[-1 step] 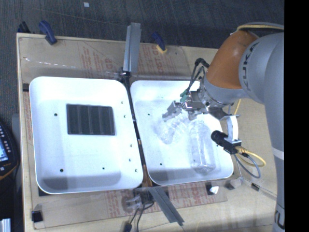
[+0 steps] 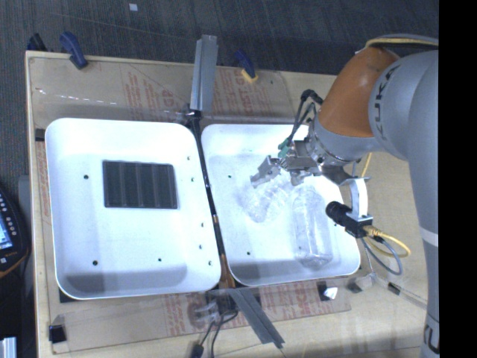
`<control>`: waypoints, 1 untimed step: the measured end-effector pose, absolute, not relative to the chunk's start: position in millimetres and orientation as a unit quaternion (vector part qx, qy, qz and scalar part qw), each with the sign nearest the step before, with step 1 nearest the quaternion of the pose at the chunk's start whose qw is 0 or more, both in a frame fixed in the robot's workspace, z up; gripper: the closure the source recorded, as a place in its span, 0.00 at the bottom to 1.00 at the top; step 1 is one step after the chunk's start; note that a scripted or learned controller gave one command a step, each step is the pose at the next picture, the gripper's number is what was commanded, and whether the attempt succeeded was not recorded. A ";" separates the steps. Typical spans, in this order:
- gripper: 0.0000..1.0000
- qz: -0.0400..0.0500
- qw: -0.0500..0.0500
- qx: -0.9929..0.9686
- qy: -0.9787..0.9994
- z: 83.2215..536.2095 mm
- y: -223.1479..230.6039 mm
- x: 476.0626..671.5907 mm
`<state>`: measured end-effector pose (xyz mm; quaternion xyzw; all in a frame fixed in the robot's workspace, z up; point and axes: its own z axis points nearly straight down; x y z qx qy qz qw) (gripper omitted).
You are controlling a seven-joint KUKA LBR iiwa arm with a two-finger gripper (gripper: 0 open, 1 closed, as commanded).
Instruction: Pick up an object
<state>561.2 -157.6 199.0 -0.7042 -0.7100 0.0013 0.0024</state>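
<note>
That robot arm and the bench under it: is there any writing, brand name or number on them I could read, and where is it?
"KUKA": dark letters running up the grey arm, beside its orange band; partly cut off by the curve.
Red print in repeating rows on the bench board behind the bins, and again along its front edge: too small and blurred to read.
The device at the left edge has a lit screen: unreadable.

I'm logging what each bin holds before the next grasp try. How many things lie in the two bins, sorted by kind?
Dark ribbed rectangular pad, in the left bin: 1
Clear plastic bottle, in the right bin: 1
Clear crumpled plastic piece, in the right bin beside the bottle: 1
Total: 3

The clear things are hard to make out against the white.
</note>
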 end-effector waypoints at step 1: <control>0.00 0.001 0.002 -0.763 -0.646 269.3 -111.0 482.4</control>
